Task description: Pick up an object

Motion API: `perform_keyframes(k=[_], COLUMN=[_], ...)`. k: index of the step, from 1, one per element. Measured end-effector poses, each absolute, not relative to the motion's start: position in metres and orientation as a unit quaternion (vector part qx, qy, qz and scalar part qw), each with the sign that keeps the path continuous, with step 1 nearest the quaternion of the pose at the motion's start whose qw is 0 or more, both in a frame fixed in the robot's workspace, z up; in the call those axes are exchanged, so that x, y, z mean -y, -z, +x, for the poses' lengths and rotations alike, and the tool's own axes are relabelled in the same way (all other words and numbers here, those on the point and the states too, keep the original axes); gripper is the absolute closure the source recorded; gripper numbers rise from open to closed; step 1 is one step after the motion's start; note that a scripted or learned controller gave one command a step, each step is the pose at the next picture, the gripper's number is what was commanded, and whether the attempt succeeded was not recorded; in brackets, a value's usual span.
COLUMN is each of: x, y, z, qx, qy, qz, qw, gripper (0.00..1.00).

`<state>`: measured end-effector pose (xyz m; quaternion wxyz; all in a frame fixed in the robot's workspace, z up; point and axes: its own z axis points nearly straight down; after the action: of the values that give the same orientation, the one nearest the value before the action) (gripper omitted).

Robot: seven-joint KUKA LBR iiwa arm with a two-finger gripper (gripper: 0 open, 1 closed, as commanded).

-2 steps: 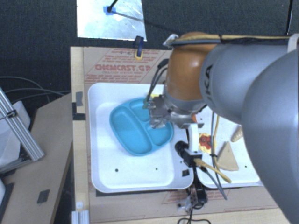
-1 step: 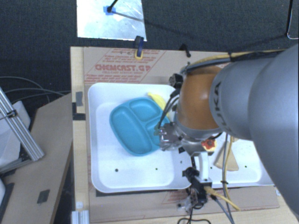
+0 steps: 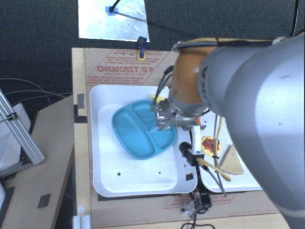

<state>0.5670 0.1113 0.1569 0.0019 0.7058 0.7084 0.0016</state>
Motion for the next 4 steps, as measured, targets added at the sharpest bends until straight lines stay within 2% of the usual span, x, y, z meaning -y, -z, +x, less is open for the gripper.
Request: perform_keyframes(k=[1, 2, 3, 4], x=[-0.104, -0.110, -0.155, -0.125], y=[-0.236, -0.190, -0.350, -0.211], z=[0.513, 0.556, 0.513, 0.597], qx=[-0.708, -0.708, -0.710, -0.706], qy=[-0.0030, 0.0001, -0.0087, 0.0026], qz=[0.706, 0.706, 0.704, 0.708], qw=[0.001, 0.000, 0.003, 0.000], gripper=[1.00, 1.00, 1.00, 1.00])
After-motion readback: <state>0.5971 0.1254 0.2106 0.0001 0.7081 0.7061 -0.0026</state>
